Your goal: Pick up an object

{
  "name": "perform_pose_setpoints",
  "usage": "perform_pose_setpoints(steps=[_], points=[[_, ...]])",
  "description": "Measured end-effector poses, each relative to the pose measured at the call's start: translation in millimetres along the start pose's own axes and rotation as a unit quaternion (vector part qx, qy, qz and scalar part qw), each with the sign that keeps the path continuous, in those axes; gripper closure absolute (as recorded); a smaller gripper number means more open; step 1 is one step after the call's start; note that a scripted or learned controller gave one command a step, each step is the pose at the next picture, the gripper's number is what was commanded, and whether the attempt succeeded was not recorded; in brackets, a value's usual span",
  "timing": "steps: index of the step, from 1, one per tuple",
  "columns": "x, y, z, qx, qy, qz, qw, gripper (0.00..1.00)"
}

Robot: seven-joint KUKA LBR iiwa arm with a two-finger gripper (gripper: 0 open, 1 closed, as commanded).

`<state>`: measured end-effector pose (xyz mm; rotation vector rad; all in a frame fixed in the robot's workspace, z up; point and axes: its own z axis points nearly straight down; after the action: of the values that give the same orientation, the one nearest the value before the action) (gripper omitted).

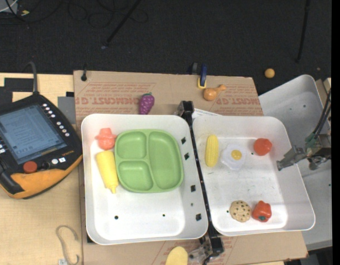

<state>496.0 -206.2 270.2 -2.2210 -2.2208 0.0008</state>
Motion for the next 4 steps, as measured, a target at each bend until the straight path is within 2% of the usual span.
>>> perform_pose_setpoints(steps=[1,2,3,4], points=[[6,10,55,0.003,0.001,-0.001,1.0,0.0],[3,4,117,0.003,0.002,-0.001,1.0,0.0],[11,4,161,0.002,0.002,-0.002,1.0,0.0],[14,5,183,0.001,0.001,-0.001,1.0,0.0]])
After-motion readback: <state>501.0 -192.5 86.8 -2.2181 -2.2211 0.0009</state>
